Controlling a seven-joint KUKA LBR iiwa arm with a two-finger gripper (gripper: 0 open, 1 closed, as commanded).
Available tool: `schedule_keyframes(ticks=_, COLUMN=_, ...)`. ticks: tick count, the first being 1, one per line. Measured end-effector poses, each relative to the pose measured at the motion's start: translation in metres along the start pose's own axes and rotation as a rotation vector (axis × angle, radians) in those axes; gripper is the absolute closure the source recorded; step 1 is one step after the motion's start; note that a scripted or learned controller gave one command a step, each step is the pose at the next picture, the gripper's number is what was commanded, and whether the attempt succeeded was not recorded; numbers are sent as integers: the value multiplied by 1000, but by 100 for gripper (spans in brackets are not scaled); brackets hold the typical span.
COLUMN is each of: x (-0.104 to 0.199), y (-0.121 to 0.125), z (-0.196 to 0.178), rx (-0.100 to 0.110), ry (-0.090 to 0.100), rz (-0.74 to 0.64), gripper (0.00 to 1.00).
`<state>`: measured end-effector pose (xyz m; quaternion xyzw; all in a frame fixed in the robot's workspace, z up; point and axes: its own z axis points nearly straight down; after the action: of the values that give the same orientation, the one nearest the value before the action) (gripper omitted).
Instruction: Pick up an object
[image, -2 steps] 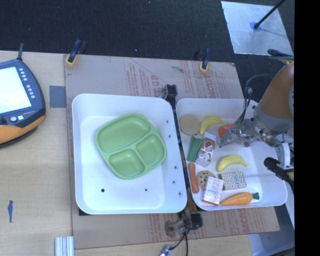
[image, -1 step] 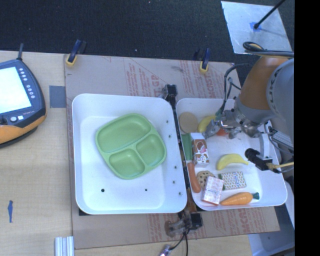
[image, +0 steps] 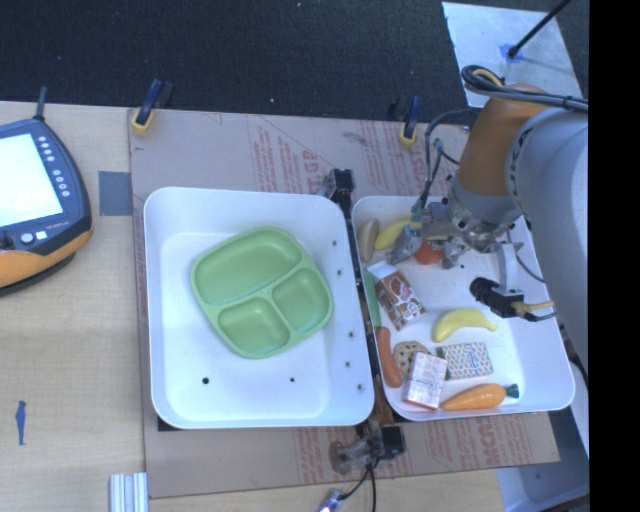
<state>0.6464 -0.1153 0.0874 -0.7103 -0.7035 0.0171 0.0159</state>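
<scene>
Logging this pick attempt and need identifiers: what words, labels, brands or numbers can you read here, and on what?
None can be read.
Cardboard sheet: red printed lettering, too faint.
Small packets and: printed, too small.
Handheld screen: blank white glare.

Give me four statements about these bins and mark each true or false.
1. The green divided plate lies in the left bin. True.
2. The carrot lies on the green plate. False: it lies in the right bin, near its front edge.
3. The gripper is over the right bin. True.
4. The yellow banana lies in the left bin. False: it lies in the right bin.
</scene>
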Motion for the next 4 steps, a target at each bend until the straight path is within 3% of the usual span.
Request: schedule_keyframes(ticks=4, x=15, y=0, z=1, rx=0, ry=2, rz=-2, gripper=0)
